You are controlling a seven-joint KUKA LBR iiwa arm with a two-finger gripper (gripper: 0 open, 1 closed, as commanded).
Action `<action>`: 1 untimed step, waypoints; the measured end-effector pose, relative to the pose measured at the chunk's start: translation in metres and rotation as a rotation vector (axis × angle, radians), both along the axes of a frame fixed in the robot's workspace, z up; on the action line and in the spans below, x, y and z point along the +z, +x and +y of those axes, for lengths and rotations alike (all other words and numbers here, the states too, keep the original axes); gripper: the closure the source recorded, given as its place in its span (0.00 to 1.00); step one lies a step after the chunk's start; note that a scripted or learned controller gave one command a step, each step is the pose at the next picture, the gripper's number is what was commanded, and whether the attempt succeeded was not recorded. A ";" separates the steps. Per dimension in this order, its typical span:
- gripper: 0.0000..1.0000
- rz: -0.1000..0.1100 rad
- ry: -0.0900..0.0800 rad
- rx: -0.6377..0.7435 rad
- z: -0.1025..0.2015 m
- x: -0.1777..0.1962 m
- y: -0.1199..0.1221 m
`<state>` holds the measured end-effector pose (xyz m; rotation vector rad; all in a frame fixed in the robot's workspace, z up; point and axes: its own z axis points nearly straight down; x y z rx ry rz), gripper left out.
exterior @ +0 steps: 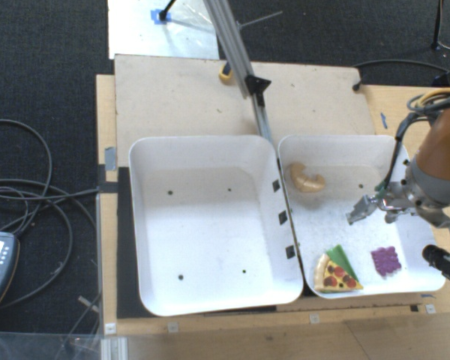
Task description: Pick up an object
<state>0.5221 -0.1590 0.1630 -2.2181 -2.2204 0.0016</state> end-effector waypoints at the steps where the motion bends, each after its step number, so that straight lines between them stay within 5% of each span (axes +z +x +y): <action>1: 0.00 0.000 0.000 0.000 0.002 -0.042 -0.003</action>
